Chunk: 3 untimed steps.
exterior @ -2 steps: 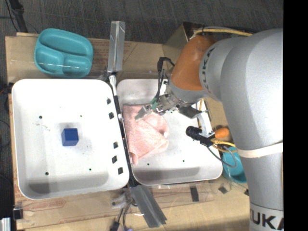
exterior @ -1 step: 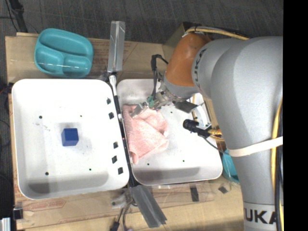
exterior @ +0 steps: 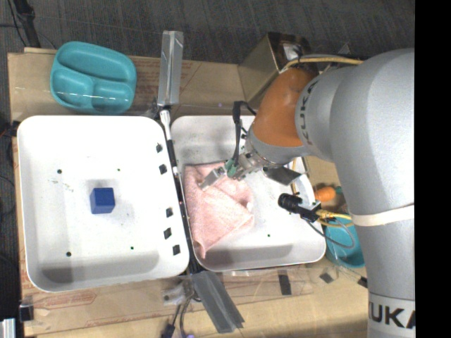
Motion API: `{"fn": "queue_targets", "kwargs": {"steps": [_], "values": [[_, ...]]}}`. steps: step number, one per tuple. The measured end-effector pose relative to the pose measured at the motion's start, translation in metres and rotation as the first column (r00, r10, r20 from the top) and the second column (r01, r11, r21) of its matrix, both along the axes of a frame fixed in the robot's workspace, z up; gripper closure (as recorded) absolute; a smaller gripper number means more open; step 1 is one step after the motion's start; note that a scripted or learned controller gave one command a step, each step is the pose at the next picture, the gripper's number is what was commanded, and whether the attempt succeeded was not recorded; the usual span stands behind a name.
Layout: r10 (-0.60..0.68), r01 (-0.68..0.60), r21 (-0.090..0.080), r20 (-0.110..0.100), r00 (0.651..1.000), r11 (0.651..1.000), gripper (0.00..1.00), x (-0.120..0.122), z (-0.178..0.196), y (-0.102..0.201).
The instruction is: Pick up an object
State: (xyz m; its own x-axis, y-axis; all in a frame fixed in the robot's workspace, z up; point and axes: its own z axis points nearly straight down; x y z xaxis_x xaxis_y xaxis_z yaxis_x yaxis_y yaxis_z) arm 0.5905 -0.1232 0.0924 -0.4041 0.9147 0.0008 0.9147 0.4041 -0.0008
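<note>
My claw [exterior: 224,174] was down in the right bin [exterior: 310,248], at the upper edge of the pink cloth [exterior: 220,213], which spread below and beside it. Whether my claw was clenched or released I could not tell. The blue cube [exterior: 103,200] sat well off to one side, in the left bin [exterior: 42,273]. I judged the risk was pinching only a thin fold, so the limp cloth might slide free on lifting or drag against the bin wall.
</note>
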Motion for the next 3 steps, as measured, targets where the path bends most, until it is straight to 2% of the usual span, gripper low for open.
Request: {"fn": "queue_targets", "kwargs": {"steps": [1,2,3], "values": [[-0.047,0.047,0.000,-0.002,0.999,0.999,0.00,-0.0009,-0.0004,0.0255],[-0.051,0.051,-0.001,0.000,0.999,0.999,0.00,0.0031,-0.0002,0.0242],[0.003,-0.003,0.001,-0.001,1.000,1.000,0.00,-0.0059,-0.0004,0.0191]]}}
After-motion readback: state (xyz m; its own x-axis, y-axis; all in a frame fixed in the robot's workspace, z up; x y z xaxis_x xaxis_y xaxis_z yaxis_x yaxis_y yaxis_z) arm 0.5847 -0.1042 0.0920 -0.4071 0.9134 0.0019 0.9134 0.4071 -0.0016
